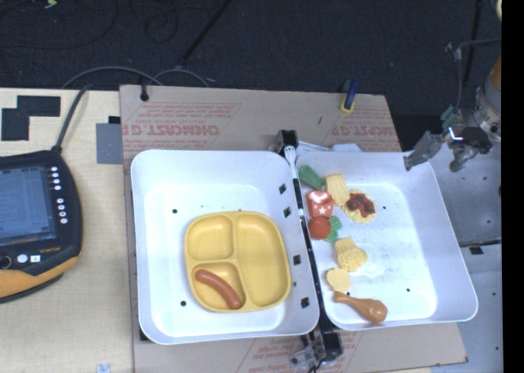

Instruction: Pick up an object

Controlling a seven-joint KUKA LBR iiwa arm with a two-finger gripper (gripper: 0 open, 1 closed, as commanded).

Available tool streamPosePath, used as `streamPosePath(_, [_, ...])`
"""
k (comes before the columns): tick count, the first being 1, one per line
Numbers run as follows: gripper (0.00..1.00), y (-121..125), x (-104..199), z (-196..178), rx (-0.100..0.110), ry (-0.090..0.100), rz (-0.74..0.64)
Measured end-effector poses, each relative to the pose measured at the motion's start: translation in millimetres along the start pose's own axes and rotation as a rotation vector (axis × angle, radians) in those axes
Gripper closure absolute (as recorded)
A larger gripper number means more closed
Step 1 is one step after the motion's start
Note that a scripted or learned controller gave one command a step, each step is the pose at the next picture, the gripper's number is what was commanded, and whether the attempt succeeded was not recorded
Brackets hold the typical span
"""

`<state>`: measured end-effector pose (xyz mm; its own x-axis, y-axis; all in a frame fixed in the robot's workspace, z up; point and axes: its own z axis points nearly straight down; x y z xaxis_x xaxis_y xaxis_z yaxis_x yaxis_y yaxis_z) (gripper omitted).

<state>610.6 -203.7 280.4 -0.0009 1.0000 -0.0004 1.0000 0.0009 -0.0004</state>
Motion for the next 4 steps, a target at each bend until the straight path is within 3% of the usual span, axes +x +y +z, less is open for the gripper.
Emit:
streamPosePath(1, [1.0,0.2,-0.2,-10.0,0.0,0.0,-0.002])
streamPosePath(2, [1.0,-118.4,49.8,-98.6,0.003,0.004,-0.001])
streamPosePath(3, [1.0,-135.7,118.7,-10.1,0.012,0.005,-0.005])
streamPosePath(4, [1.0,-134.2,188.5,-70.7,-0.002,0.002,-0.007])
